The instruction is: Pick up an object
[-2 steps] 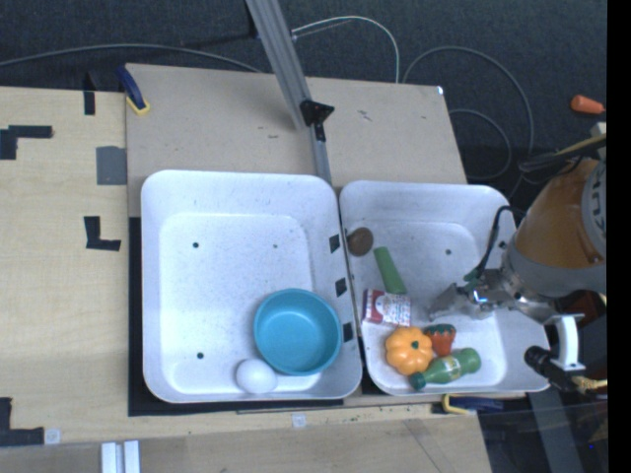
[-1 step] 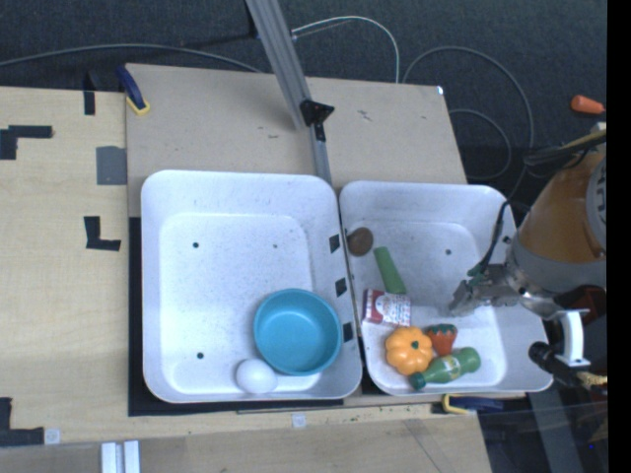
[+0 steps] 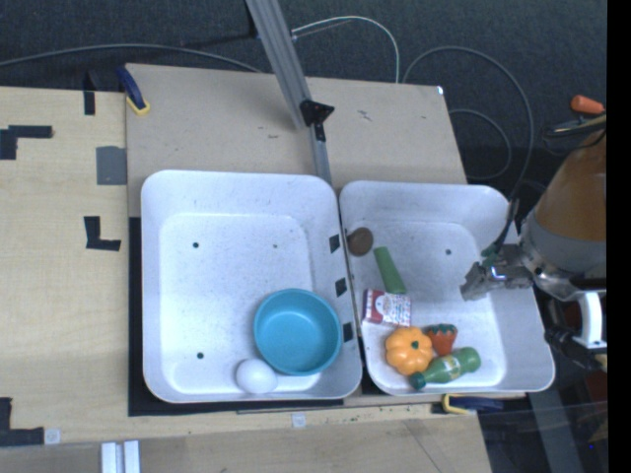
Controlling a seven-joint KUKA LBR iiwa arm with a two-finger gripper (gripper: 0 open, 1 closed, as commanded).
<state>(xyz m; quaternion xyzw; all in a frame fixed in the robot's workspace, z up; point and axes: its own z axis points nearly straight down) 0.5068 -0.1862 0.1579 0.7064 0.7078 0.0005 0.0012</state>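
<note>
Nothing is picked up yet: the gripper (image 3: pixel 477 282) hangs over the right bin's (image 3: pixel 493 205) right side, whether its jaws are released or clenched I cannot tell, apart from the pumpkin (image 3: pixel 407 349) and bottle (image 3: pixel 449 367) lying near the front wall

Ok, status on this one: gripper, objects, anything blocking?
Gripper over right bin's right side, nothing between fingers. Nearest items: orange pumpkin, green bottle, at bin's front. Nothing in the way.

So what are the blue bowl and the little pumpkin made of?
The blue bowl looks like smooth moulded plastic: even colour, soft sheen. The orange pumpkin seems glossy plastic too, probably toy food, though the view is too coarse to be sure.
</note>
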